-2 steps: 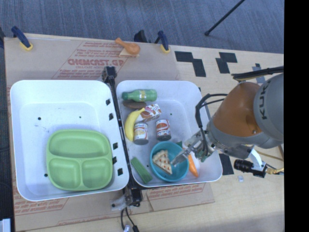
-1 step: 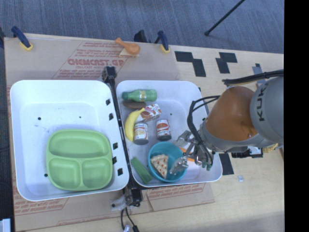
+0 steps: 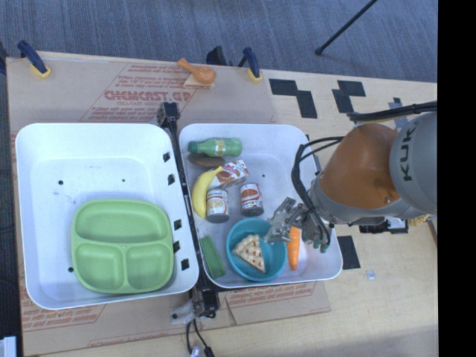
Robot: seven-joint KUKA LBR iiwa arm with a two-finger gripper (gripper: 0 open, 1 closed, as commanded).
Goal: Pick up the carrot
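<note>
Carrot (image 3: 294, 247) lies in the right bin (image 3: 316, 270), near its lower right corner, pointing roughly up and down in the picture, its upper end right at the claw (image 3: 292, 225). The claw's metal fingers (image 3: 281, 216) reach down over that upper end, and they seem to sit to either side of the carrot's top, but the parts are small and tangled with cables there, so whether they are spread or closed on it cannot be told.

Just left of the claw sits a blue bowl (image 3: 245, 262) with a pizza slice (image 3: 251, 253) in it; the carrot runs along the bowl's right rim. Up and left of the claw stand two small jars (image 3: 251, 198), and beyond them a banana (image 3: 202, 190), a red and white packet (image 3: 233, 172) and a green bottle (image 3: 216, 147) at the bin's far end. A green vegetable (image 3: 211, 256) lies left of the bowl.

Further left, in the left bin (image 3: 44, 147), rests a green divided plate (image 3: 123, 245). To the claw's right rises the arm's orange band (image 3: 361, 173).
</note>
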